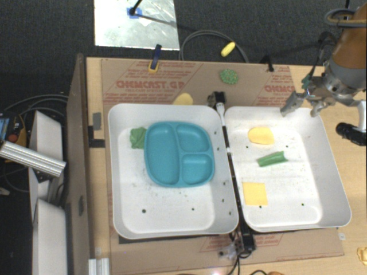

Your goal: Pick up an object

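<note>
The tool (301,102) is hanging at the upper right of the scene, over the far right corner of the right bin (330,153), with its two fingers (288,106) spread apart and nothing between them. The grey arm (347,56) with its orange band is rising behind the tool toward the right edge. Nearest the tool, below and to its left on the bin floor, a rounded yellow piece (261,135) is lying flat, well clear of the fingers. Just past that piece, a little farther from the tool, a small green piece (271,159) is resting at a slant near the middle of the bin. Farther still, toward the near wall of the same bin, a flat yellow square (255,193) is lying apart from the other two. Beyond the divide between the bins, well away from the tool, the left bin (123,171) is holding a teal divided plate (178,154), with a small green leafy piece (137,137) sitting touching the plate's left edge. On the bench (172,79) behind the bins, a green round item (229,76) and a yellow item (228,49) are lying beside a cable.
</note>
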Controlling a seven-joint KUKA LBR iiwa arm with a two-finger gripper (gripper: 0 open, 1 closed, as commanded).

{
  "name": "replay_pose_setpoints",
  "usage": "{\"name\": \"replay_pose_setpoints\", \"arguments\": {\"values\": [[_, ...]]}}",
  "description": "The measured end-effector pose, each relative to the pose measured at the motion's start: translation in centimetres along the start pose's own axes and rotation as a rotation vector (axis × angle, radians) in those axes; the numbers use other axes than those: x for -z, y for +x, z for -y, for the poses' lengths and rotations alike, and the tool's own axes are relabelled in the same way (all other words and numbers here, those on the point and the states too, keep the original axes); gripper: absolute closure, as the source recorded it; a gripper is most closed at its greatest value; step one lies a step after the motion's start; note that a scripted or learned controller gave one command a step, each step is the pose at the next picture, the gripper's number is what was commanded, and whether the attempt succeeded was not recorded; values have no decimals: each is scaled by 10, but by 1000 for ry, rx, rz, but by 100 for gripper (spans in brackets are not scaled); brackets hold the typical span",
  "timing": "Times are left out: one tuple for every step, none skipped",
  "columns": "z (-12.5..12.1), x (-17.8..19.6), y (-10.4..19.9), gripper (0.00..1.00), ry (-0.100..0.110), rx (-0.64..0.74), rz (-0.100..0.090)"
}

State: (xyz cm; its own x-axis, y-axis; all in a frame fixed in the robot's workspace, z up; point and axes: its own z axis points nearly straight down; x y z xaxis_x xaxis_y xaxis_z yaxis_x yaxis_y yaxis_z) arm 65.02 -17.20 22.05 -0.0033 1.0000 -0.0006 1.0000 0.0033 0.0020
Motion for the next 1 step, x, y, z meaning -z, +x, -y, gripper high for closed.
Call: {"name": "replay_pose_setpoints", "arguments": {"values": [[44,-62,42,0,8,3,-3]]}}
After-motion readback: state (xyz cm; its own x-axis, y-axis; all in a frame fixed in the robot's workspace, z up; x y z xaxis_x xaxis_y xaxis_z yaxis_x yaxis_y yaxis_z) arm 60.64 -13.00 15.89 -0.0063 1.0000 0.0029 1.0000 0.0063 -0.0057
